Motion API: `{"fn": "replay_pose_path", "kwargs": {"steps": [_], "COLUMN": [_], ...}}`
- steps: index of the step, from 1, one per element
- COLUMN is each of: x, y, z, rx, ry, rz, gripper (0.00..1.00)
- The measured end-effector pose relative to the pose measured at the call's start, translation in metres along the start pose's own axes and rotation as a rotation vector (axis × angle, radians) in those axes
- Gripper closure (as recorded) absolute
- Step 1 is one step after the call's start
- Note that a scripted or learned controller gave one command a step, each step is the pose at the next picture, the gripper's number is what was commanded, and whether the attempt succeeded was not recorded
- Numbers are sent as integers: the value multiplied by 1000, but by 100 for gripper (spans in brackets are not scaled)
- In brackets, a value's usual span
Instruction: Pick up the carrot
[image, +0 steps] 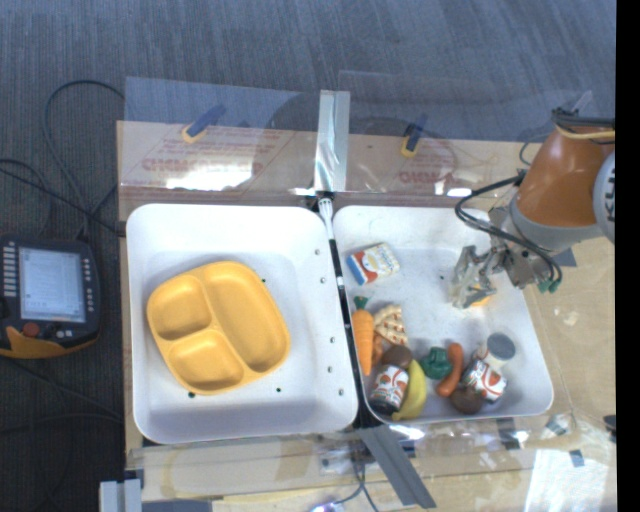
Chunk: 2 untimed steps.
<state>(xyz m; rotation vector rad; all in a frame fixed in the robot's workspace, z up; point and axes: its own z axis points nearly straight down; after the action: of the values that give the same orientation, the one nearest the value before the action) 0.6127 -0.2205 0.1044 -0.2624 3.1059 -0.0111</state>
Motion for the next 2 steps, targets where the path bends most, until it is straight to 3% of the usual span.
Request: {"fn": "replay_pose_path", "kwargs": {"steps": [1,2], "x": [1,-5], "y": [0,-2], "z": [1,14], "rx": [-1,-4], "ry": [2,14], "rz": [0,-93], "gripper": [0,0]}}
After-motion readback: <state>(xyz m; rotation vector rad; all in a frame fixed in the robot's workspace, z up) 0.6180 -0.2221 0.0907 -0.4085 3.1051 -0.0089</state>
